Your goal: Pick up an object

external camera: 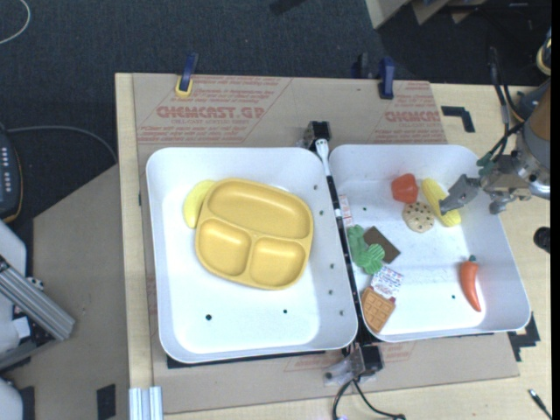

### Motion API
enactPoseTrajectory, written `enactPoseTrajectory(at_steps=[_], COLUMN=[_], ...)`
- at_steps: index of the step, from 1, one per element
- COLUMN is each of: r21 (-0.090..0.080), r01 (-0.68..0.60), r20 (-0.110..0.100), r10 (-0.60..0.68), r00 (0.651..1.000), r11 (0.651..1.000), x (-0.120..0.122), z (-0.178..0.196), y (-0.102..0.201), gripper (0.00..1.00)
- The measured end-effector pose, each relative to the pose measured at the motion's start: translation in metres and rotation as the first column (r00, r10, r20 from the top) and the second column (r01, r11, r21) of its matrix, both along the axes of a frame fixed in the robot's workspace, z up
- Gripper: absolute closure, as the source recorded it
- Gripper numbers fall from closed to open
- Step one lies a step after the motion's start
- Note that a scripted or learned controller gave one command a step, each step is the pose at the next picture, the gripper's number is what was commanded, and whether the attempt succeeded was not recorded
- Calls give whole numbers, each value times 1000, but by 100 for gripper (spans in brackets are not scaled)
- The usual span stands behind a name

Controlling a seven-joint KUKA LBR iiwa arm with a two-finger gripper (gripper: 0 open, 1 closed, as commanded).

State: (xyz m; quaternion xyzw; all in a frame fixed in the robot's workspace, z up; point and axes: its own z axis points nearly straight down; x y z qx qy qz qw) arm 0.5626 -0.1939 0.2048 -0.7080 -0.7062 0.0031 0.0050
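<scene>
The right bin [503, 261] holds several toy foods. A red piece [403, 187], a yellow banana-like piece [433, 192] and a round cookie [419, 218] lie close together in its far middle. An orange carrot [471, 284] lies near the right wall. A green piece [367, 252], a brown square [382, 241] and a waffle [377, 308] sit along the left wall. My gripper [477, 199] hangs over the bin's far right, open. Its left finger [455, 196] reaches down beside the yellow piece, and nothing shows between the fingers.
The left bin [175, 322] carries a yellow divided plate [254, 233], with another yellow piece [196, 201] peeking out at its left edge. A small white tag [388, 278] lies in the right bin. Clamps and cables line the bench's far edge.
</scene>
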Motion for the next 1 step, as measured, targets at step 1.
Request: enactPoseTrajectory(at_steps=[1], r21=[-3], r01=[-3], r20=[12], r10=[3], r00=[1000], r11=[1000], x=[3], z=[6], y=[0], gripper=[0])
